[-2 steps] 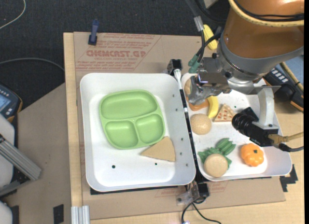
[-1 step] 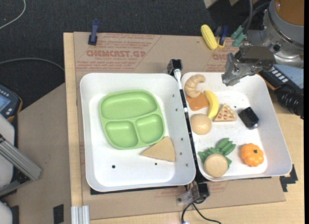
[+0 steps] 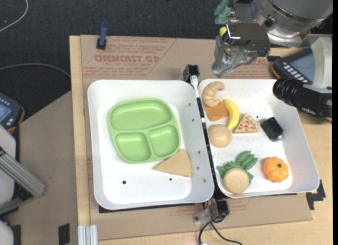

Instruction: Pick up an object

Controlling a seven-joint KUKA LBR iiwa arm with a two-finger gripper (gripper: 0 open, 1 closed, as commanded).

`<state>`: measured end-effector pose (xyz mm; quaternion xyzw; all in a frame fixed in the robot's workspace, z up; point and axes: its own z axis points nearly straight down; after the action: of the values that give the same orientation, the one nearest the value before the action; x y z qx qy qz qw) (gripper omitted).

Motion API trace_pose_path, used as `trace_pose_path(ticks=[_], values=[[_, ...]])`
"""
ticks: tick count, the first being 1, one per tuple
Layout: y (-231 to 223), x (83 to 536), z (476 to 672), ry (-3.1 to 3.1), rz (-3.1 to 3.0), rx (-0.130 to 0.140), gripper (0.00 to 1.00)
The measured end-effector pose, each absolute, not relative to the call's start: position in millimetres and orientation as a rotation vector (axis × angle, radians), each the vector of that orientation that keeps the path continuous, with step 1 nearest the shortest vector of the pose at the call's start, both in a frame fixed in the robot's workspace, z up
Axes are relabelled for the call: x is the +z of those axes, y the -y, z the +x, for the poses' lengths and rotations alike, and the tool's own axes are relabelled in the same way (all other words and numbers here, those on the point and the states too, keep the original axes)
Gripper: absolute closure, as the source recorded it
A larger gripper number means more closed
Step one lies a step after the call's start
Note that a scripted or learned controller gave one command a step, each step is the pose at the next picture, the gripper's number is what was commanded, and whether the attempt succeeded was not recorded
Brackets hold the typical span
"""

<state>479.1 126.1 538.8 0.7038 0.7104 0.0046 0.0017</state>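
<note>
Arm: grey KUKA arm, orange-banded, reaching in from the right.
Tool: two-finger gripper (image 3: 228, 64), hanging above the far rim of the right white bin (image 3: 309, 157); whether it is open or closed cannot be told; nothing seen in it.
Nearest candidate: tan toy croissant (image 3: 213, 92), just below the gripper, touching an orange wedge (image 3: 215, 112).
Neighbours: yellow toy banana (image 3: 231, 113), pizza slice (image 3: 245, 124), round beige bun (image 3: 219, 135).
Left bin (image 3: 100, 133): green divided plastic tray (image 3: 143, 129), tan wedge (image 3: 175, 164).
Advice: descend centred on one item, straddling its narrow width, clear of the bin wall.
</note>
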Motion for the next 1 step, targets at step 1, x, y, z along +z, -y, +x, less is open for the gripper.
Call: trace_pose_path(ticks=[1], values=[[-169.4,449.0,478.4,-2.231,2.219,-0.013,1.00]])
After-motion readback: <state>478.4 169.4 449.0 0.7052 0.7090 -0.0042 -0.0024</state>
